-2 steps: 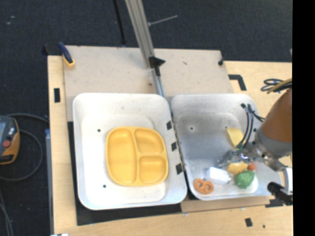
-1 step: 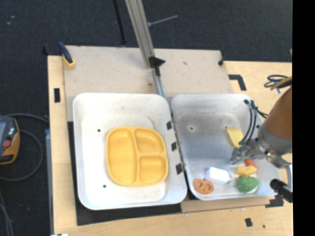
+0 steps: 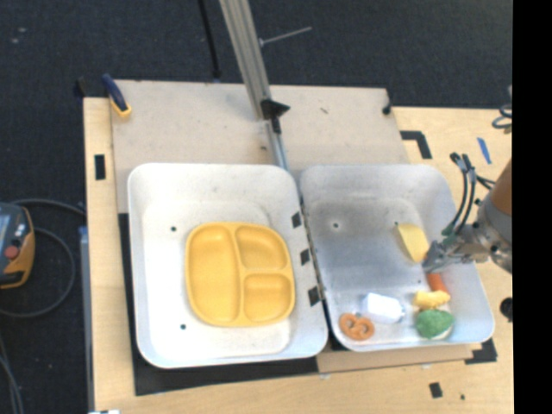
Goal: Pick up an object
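In the right bin [image 3: 362, 205], a yellow block [image 3: 412, 241] lies with its long axis running from upper left to lower right, close to the bin's right wall. Open floor spreads to the block's left. The gripper [image 3: 442, 257] hangs just beside the block's lower right end; its opening cannot be told. Below it lie a small orange piece [image 3: 436, 281], a yellow toy [image 3: 432, 298], a green toy [image 3: 433, 323], a white object [image 3: 382, 306] and a pretzel [image 3: 355, 326].

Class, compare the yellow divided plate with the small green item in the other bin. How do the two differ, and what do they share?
The yellow divided plate is far larger than the green item. The plate is flat with three compartments; the green item is a rounded lump. The plate lies alone in the left bin, while the green item sits in the right bin's near corner among other small things. Both rest in white bins, untouched by the gripper.
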Controlling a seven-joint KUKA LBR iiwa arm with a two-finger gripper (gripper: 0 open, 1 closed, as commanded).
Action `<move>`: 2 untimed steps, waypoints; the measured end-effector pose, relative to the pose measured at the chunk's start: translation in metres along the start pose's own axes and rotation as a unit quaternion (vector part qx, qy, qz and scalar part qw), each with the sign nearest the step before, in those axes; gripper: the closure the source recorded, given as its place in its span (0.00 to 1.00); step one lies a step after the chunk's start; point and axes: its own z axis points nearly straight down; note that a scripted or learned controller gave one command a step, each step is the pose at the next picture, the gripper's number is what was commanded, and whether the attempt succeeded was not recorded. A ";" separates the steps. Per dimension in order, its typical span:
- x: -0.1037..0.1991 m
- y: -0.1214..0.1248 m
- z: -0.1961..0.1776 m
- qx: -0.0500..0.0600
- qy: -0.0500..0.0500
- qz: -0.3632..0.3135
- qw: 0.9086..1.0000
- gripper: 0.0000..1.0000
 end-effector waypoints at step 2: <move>-0.009 0.005 -0.099 0.000 0.000 -0.001 1.000 1.00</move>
